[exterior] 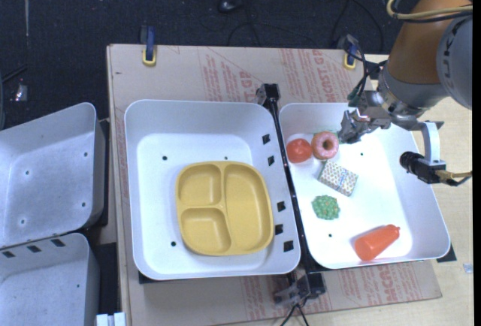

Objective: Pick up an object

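Observation:
The right bin [409, 189] holds a red tomato-like ball [298, 150], a pink donut [325, 145], a patterned white block [338, 178], a green bumpy lump [326, 206] and an orange bottle-shaped piece [376, 241]. My gripper [353, 126] hangs over the bin's far side, just right of the donut and above it. Nothing shows between its fingers.
The left bin [150, 167] holds a yellow three-compartment tray [224, 206]. A black divider with clips [282, 167] runs between the bins. Yellow clamps [149, 54] hold the cardboard base at the back. White panels [45, 167] lie at far left.

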Available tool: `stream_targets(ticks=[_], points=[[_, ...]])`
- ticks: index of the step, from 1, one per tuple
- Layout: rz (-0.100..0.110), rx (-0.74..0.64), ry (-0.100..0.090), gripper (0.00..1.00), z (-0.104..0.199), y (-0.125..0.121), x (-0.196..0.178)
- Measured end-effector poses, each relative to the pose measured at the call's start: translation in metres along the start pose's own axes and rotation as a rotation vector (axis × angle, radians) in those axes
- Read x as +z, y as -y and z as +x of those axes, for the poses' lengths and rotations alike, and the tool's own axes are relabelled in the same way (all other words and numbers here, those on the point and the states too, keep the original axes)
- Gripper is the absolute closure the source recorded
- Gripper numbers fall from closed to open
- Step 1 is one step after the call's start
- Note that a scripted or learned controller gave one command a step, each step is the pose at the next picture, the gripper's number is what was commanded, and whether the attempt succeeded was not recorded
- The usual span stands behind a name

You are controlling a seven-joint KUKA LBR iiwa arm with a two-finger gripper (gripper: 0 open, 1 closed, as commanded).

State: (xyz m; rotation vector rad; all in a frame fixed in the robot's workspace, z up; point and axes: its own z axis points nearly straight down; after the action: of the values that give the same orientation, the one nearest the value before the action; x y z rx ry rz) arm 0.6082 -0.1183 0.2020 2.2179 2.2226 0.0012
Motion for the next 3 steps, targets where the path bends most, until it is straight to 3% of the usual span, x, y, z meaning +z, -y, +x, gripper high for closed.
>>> stream_targets(ticks=[3], points=[[0.004, -0.006, -0.002, 1.00, 0.149, 0.028, -0.027]])
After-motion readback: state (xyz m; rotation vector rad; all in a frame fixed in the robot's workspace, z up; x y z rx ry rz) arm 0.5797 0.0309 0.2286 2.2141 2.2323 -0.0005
